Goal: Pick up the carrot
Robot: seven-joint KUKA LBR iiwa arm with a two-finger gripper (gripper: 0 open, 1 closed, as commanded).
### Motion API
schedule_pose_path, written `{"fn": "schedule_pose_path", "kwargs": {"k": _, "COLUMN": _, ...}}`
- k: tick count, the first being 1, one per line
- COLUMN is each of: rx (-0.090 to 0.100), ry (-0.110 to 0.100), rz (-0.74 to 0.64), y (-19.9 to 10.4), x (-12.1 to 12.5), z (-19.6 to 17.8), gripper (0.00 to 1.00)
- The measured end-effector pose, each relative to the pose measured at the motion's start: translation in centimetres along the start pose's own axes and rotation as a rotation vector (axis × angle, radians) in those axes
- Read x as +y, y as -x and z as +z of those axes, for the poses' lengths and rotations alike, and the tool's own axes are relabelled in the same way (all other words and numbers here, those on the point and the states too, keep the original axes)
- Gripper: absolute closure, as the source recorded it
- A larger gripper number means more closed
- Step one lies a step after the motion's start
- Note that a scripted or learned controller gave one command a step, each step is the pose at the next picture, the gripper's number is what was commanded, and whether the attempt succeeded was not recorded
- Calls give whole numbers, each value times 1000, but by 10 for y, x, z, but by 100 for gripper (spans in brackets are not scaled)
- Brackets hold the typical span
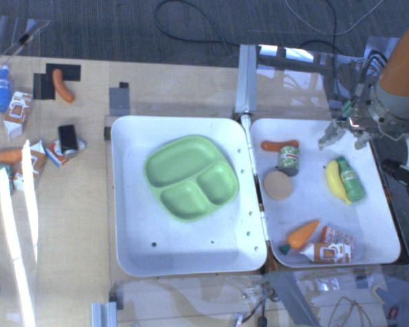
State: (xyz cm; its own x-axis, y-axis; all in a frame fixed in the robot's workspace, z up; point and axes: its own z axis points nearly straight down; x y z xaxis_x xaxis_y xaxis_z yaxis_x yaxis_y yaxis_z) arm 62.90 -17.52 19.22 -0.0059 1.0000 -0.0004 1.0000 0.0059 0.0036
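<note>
Carrot [303,236] is lying in the right bin [388,251], near its front edge, tilted w/ the fat orange end up-right and the green tip down-left. It's touching or just beside a white-and-orange ketchup-type packet [329,249] on its right; can't tell if they're overlapping. A round tan disc [278,184] is sitting just behind it, and a small green-labelled can [288,160] and a red sausage-like piece [279,144] are further back. A banana [337,181] and a green bottle [352,184] are lying side by side toward the bin's right.

Gripper [344,136] is hovering over the back right corner of that bin, well apart from the carrot, fingers spread w/ nothing between them. So as I'm judging it, nothing of the pick is done: the reach across, descent, close and lift are all left.

Left bin [123,251] is carrying a green divided plate [191,177].

Hard to read: arm is cut off at the right edge, wrist is cluttered w/ cables, fingertips are small and blurry, so the exact opening is approx. Carrot's tip is partly blending w/ the bin edge.
</note>
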Motion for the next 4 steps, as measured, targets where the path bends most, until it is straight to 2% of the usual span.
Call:
{"fn": "schedule_pose_path", "kwargs": {"k": 1, "rx": -2, "ry": 1, "rz": 29, "y": 30, "x": 27, "z": 63, "gripper": 0}}
{"fn": "schedule_pose_path", "kwargs": {"k": 2, "rx": -1, "ry": 4, "rz": -355, "y": 3, "x": -24, "z": 6, "gripper": 0}}
{"fn": "schedule_pose_path", "kwargs": {"k": 3, "rx": -1, "ry": 4, "rz": -355, "y": 3, "x": -25, "z": 6, "gripper": 0}}
{"fn": "schedule_pose_path", "kwargs": {"k": 4, "rx": 1, "ry": 0, "rz": -10, "y": -11, "x": -112, "z": 47, "gripper": 0}}
